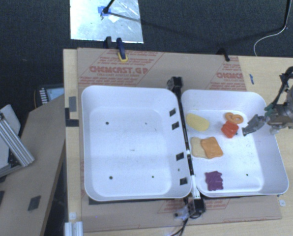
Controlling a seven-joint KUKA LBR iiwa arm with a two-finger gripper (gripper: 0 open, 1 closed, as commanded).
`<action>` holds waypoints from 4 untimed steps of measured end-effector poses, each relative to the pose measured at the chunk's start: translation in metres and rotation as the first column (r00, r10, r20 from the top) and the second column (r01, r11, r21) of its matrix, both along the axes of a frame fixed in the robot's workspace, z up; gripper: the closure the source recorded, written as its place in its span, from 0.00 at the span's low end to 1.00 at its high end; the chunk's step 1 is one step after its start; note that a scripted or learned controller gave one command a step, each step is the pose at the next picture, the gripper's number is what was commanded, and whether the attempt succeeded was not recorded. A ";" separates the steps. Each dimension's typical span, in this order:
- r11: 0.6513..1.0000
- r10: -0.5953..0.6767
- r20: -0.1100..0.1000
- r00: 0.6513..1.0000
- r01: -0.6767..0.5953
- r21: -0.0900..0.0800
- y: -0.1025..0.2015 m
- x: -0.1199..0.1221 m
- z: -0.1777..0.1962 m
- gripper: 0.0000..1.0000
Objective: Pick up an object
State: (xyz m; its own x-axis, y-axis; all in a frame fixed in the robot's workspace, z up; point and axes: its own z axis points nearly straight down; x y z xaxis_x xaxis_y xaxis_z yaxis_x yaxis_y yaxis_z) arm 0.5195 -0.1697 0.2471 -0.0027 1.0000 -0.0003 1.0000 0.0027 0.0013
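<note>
While the gripper (249, 126) hung over the right edge of the right bin (269, 181), nothing sat between its fingers, and at this slant the gap between them was too small to judge, so whether they stood wide or narrow could not be told. Closest to it lay a red piece (229, 130), touching or nearly touching an orange ring (234, 117) toward the bin's far wall. A yellow piece (198, 122) rested near the dividing edge between the two bins, an orange slab (212, 147) overlapped a pale slice (197, 148) around the bin's middle, and a purple piece (214, 180) sat alone near the front edge. Doing this step well probably meant choosing one target and centring over it before descending. The red piece was the nearest choice, yet the ring beside it could catch a finger or get dragged along. The purple one, well apart from everything, looked the cleaner grab. The left bin (92, 146) played no part.
</note>
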 end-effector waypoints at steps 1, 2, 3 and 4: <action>1.000 0.007 0.022 1.000 -0.007 -0.004 0.038 0.042 0.179 0.00; 1.000 -0.010 0.015 1.000 0.010 -0.009 -0.042 -0.010 0.287 0.00; 1.000 0.004 0.008 1.000 -0.004 -0.004 -0.037 -0.007 0.292 1.00; 1.000 0.011 0.002 1.000 -0.011 0.002 0.061 -0.006 0.288 1.00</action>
